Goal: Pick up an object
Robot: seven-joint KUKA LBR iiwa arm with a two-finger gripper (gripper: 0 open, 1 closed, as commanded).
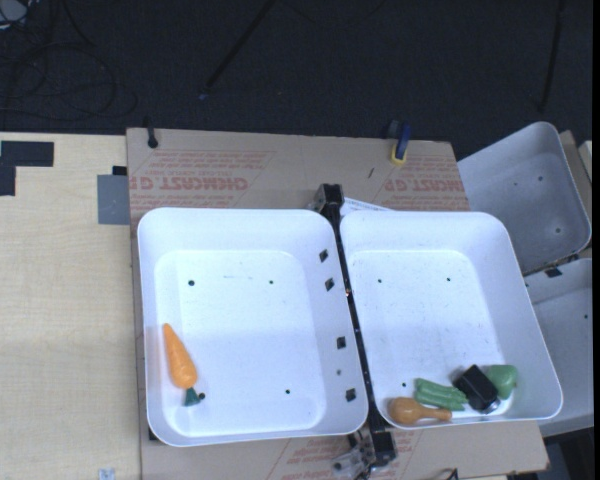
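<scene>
Yellow-orange pear-shaped toy (417,411) lies at right bin (520,268) front edge, long axis sideways, stem pointing right toward green pods (440,395); claw state can't be told.

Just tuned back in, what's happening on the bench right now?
Nothing is being handled at this moment. The left bin holds a toy carrot near its lower left corner. The right bin has a small cluster at its lower right: an orange pear-shaped piece, a green pod, a black block and a green piece. No pick has happened yet.
</scene>
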